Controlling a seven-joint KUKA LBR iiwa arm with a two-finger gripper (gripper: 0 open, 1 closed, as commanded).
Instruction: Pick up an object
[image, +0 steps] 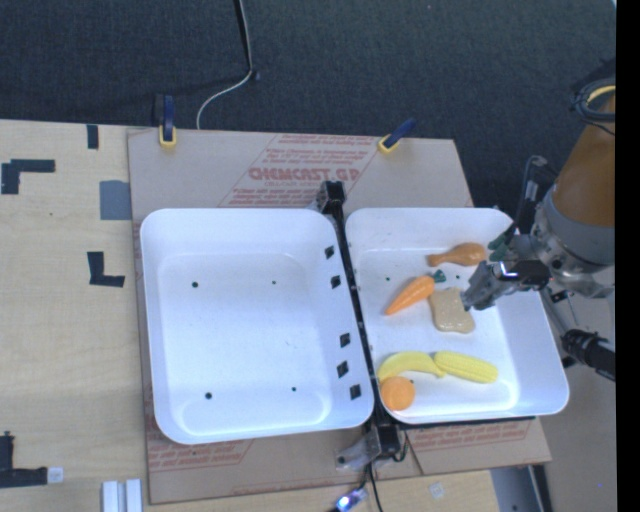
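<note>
Currently the gripper (478, 295) sits low over the right bin (520, 395), near its right edge, tip just beside a flat tan bread-slice piece (451, 313); can't tell its state. Other pickables in that bin: orange carrot (411, 295) touching the slice's left, brown drumstick (458, 255) toward the far edge, yellow banana (410, 364), corn cob (465, 367), and orange ball (398, 393) along the near edge.
</note>
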